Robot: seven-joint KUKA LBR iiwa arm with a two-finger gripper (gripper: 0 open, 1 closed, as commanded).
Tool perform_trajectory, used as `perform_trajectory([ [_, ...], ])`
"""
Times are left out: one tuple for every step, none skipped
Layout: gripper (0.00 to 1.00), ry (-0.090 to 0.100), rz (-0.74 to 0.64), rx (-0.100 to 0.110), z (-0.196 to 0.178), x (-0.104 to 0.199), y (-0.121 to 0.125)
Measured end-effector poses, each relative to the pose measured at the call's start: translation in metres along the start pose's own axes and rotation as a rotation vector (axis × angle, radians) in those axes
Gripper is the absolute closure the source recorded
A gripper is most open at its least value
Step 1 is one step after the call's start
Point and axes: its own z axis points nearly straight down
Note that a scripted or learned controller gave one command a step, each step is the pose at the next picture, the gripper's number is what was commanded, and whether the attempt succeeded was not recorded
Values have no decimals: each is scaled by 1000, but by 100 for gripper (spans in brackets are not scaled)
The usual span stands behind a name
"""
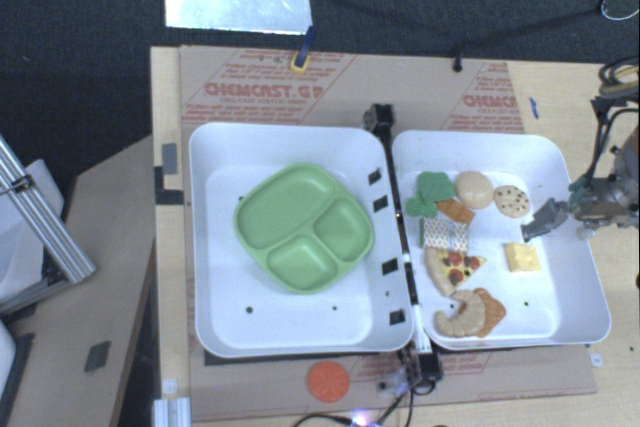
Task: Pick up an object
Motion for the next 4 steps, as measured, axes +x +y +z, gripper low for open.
perform_trajectory([
  [0,-3,-4,-11,-6,0,2],
  [0,-1,-2,-6,53,9,0],
  [0,-1,-1,-7,108,1,6],
  [0,-14,2,-22,154,-4,9],
])
